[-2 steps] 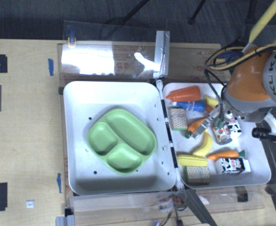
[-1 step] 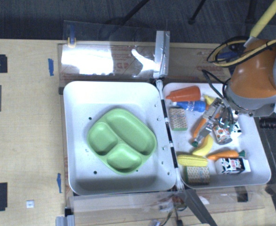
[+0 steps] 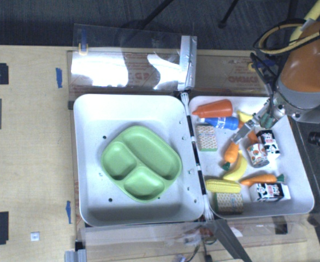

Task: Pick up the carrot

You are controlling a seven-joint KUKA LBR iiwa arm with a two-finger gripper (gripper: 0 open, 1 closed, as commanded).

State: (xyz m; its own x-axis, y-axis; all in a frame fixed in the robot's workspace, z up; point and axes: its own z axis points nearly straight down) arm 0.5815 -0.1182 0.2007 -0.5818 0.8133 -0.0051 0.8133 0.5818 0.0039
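Table (image 3: 29,162) of pale wood carries two white bins side by side. Taking the right bin (image 3: 304,192) as landmark: the left bin (image 3: 89,119) touches its left wall and holds a green divided plate (image 3: 141,161). The grey arm with its orange band (image 3: 307,64) comes over the right bin's far right corner, and its claw (image 3: 247,129) hangs low over the bin's middle, a thin finger slanting down toward the toys; whether it is open or closed I cannot tell. Inside the right bin, an orange bottle (image 3: 212,108) lies at the far left, a corn cob (image 3: 222,186) at the near left, and a banana (image 3: 236,171) beside it. The carrot (image 3: 261,179) lies near the front, right of the banana, green top pointing right, just behind a small milk carton (image 3: 270,191).
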